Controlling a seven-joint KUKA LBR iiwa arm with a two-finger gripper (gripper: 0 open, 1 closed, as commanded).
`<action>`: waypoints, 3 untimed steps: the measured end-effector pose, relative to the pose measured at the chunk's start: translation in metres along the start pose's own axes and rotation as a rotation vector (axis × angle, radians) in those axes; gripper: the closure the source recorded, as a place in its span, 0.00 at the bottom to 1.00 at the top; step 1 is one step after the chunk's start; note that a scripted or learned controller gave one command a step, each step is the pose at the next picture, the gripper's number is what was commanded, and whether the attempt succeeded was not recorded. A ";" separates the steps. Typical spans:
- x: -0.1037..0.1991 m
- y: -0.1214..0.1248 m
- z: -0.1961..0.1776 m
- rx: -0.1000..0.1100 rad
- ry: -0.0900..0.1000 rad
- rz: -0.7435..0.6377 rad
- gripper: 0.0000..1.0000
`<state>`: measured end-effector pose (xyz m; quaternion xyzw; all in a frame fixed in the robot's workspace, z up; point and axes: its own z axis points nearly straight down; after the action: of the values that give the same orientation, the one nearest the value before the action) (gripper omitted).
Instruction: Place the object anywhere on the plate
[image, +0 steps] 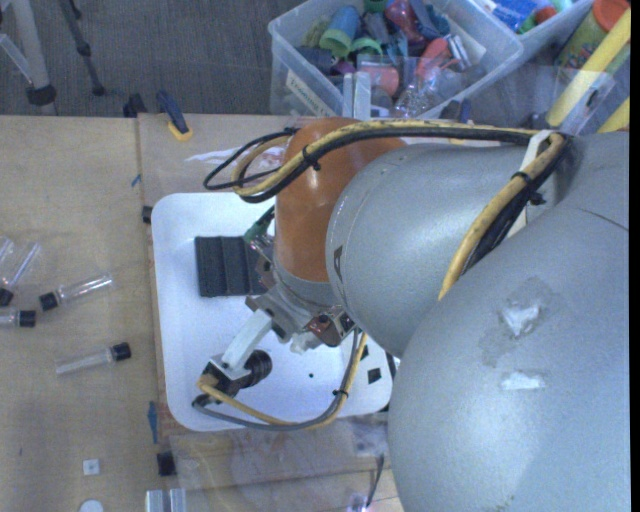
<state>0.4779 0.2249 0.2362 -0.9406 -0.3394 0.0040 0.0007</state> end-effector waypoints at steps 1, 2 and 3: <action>0.000 -0.001 -0.009 0.001 -0.003 -0.003 1.00; 0.005 0.002 0.145 0.000 0.017 0.275 1.00; -0.014 0.018 0.064 -0.002 0.003 0.084 1.00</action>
<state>0.4782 0.2025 0.1718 -0.9541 -0.2996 0.0024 0.0002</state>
